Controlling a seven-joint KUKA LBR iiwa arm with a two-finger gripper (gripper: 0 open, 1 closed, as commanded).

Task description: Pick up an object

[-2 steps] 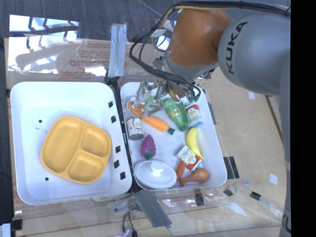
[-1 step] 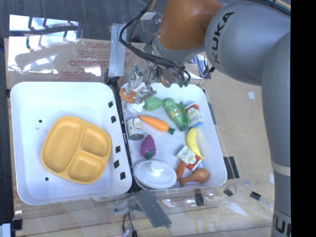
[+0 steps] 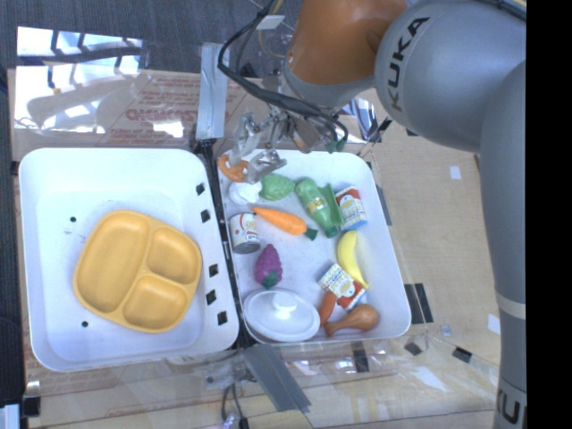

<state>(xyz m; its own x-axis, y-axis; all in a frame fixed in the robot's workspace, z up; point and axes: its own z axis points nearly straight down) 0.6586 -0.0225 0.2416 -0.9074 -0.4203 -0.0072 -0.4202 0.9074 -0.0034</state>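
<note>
- Metal jaws (image 3: 259, 161) hang at the right bin's (image 3: 390, 266) eleven o'clock corner; I cannot tell their state.
- Tapered orange carrot (image 3: 279, 220) lies mid-bin, a bumpy purple fruit (image 3: 267, 265) at its six o'clock.
- Smooth curved banana (image 3: 349, 258) lies at three o'clock.
- Left bin (image 3: 54, 172) holds a glossy yellow divided plate (image 3: 136, 270).

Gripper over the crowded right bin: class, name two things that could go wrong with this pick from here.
1. The gripper sits at the bin's far-left corner, close to the wall; a finger could strike it.
2. An orange item, a white piece and a green toy crowd together there, so it may nudge or grab the wrong one.
</note>
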